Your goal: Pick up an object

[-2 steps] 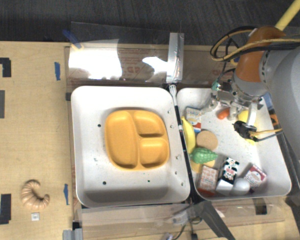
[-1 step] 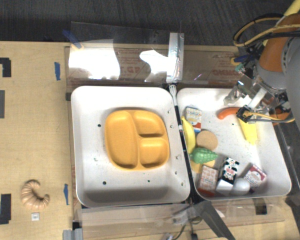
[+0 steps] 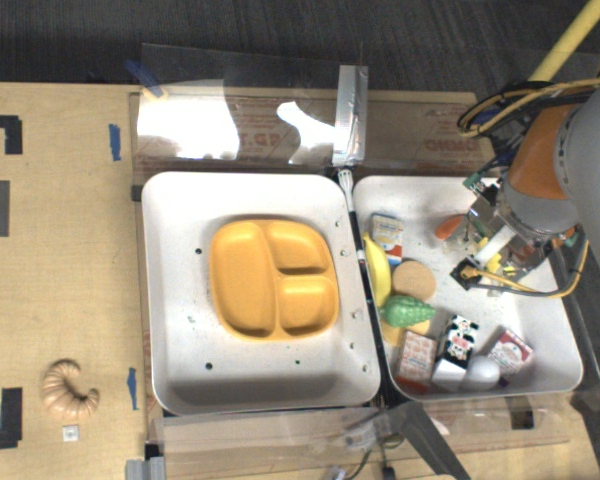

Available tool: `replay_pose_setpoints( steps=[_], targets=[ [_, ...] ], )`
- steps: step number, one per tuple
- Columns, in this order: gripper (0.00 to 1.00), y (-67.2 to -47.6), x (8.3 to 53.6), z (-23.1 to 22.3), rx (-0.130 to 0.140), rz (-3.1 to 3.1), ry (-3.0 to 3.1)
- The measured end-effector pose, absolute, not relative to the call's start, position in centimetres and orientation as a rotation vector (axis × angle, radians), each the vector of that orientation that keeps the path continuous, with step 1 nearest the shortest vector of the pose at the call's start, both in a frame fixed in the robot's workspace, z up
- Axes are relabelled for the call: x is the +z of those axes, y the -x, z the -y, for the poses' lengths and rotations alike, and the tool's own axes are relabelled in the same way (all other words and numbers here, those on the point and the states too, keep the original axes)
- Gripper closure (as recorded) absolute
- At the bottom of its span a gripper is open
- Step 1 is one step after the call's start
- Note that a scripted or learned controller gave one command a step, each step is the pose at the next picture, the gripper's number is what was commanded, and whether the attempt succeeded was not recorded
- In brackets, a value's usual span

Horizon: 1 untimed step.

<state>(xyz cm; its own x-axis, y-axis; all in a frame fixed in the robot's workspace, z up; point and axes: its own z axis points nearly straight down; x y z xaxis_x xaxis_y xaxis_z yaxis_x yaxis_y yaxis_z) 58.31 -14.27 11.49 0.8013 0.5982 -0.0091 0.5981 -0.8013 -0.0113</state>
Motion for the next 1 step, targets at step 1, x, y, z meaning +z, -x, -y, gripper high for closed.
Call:
replay_pose_setpoints(
  steps=[1],
  targets=[
    [0.00,-62.28,22.16,12.46,0.008,0.319,3.124]
  ],
)
